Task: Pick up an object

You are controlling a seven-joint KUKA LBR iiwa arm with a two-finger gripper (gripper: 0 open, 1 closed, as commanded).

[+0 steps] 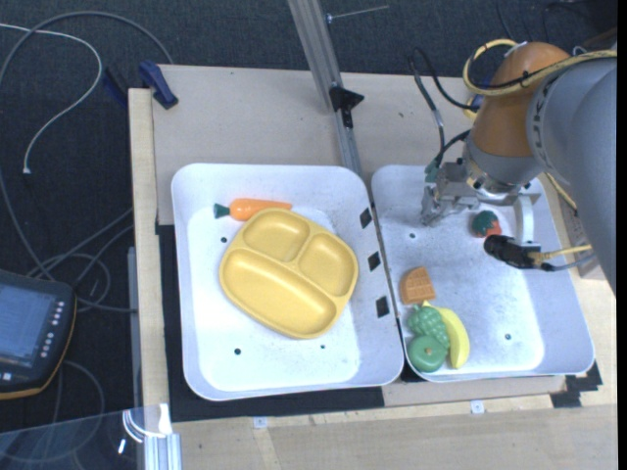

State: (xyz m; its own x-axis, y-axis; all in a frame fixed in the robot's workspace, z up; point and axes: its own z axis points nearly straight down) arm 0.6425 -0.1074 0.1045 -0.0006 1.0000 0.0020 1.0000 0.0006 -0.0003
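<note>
Claw (437, 204) low near right bin's (549, 360) far edge, finger state impossible to tell. Risk: closing on bare floor, missing small red-green toy (482, 224) just beside.

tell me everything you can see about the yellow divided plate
The yellow divided plate looks like glossy moulded plastic, rounded at the corners, with three compartments: one long one and two smaller ones. It lies flat, turned at a slant, in the left bin. Nothing lies in its compartments. The toy carrot lies right beside its upper edge; contact is unclear.
</note>
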